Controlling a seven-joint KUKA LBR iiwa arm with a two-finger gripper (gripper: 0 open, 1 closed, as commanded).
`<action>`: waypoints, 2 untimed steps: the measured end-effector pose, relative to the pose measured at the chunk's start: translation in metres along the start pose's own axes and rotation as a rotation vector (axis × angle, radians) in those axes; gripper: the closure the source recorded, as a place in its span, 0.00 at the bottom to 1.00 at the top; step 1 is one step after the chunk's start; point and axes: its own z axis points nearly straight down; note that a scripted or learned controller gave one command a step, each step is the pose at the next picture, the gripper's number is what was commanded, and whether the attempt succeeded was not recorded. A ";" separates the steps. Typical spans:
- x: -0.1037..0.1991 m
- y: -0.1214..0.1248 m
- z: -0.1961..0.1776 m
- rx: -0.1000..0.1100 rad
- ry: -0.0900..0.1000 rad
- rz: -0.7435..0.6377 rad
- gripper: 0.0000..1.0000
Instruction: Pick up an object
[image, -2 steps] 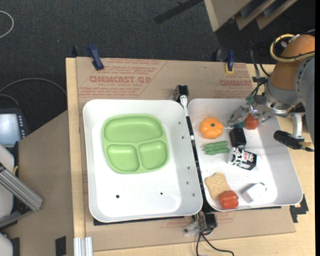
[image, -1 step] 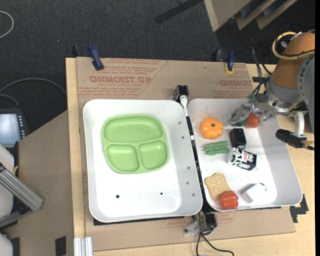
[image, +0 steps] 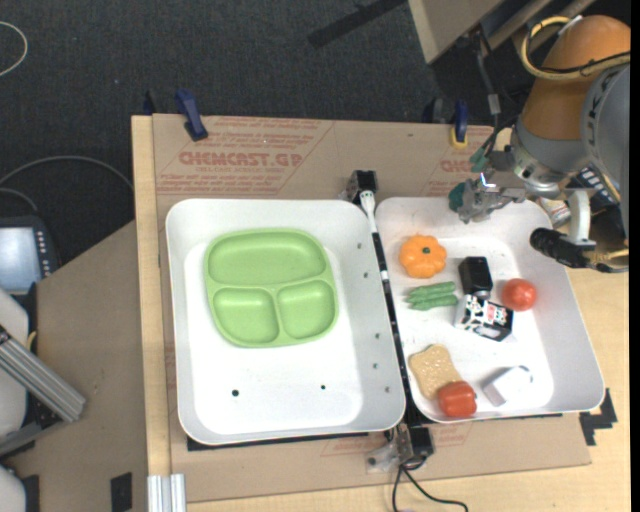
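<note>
— Objects: where do we see them?
— In the right bin: pumpkin, beans, tomato.
— The gripper?
— Over the bin's far edge; we cannot tell its state.

"CHEMCAST G.P." in faded red — on the brown board (smaller lines unreadable)

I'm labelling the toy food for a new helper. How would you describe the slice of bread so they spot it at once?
Look in the right bin, the one crowded with toys, along its near edge. The slice of bread lies flat there, tan and speckled, touching a red tomato at its near corner. It is the one flat, beige piece among rounder, brighter toys.
</note>
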 end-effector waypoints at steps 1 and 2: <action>0.125 0.001 -0.039 -0.004 0.005 -0.007 1.00; 0.198 -0.023 -0.048 0.007 0.003 -0.002 1.00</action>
